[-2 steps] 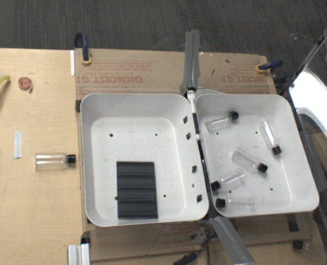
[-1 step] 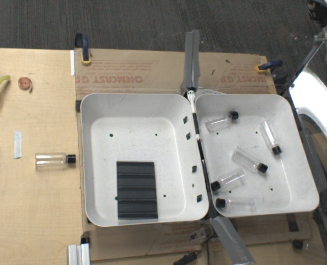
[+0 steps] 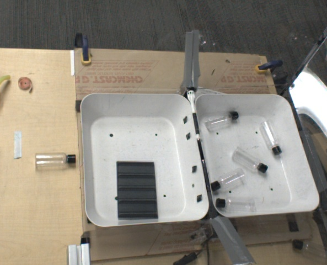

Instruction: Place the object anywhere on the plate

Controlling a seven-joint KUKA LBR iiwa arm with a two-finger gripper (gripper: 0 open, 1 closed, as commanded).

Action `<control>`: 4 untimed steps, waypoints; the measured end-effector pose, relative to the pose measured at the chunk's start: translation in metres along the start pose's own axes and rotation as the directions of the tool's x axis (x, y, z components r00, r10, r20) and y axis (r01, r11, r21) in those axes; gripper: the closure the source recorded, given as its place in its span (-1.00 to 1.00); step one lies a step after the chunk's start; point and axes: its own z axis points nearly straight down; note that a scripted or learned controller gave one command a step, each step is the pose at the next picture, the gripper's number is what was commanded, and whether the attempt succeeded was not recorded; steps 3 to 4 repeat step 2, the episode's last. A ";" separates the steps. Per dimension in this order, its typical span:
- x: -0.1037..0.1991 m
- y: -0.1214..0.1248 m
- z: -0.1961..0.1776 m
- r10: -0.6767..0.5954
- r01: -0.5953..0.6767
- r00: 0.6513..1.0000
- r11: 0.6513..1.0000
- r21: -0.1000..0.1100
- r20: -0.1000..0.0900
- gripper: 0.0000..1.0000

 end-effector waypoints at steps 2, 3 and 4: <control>-0.054 -0.011 0.000 -0.030 0.030 1.000 1.000 0.000 0.000 -1.00; -0.054 -0.011 0.000 -0.030 0.030 1.000 1.000 0.000 0.000 -1.00; -0.054 -0.011 0.000 -0.030 0.030 1.000 1.000 0.000 0.000 -1.00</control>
